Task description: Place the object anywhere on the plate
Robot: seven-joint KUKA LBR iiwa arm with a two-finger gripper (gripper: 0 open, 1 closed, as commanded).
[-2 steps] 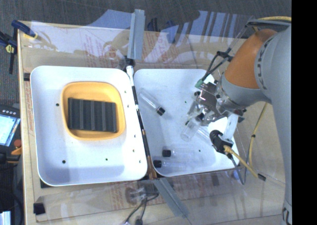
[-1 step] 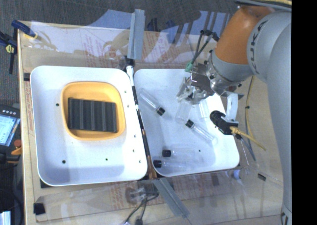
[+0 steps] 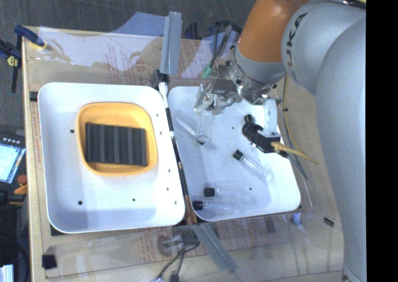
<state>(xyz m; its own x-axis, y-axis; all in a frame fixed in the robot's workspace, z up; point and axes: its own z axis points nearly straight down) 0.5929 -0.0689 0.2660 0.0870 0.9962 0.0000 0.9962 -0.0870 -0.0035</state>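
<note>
Gripper (image 3: 208,99) hangs over the right bin (image 3: 283,197), at 11 o'clock in it. Clamped or spread: cannot tell, the arm's bulk and glare hide it. A clear tube (image 3: 203,127) sits just under the gripper at its 6 o'clock. It touches or nearly touches the gripper, and whether it is held is unclear. I take this as the task's thing.

The tube looks like thin see-through plastic: light, stiff, round and slick, so it is likely to roll or squirt out of a pinch. Best hold is probably across the middle of its length, not the tip.

Two more in the same bin: a capped tube (image 3: 254,164) with a black cap at 4 o'clock, and a low tube (image 3: 217,194) at 7 o'clock.

The plate (image 3: 115,112) is yellow with rounded corners and a glossy rim. It lies in the left bin (image 3: 56,150), at 9 o'clock from the gripper. A dark ribbed insert (image 3: 117,144) fills its middle. Both bins are smooth white plastic.
</note>
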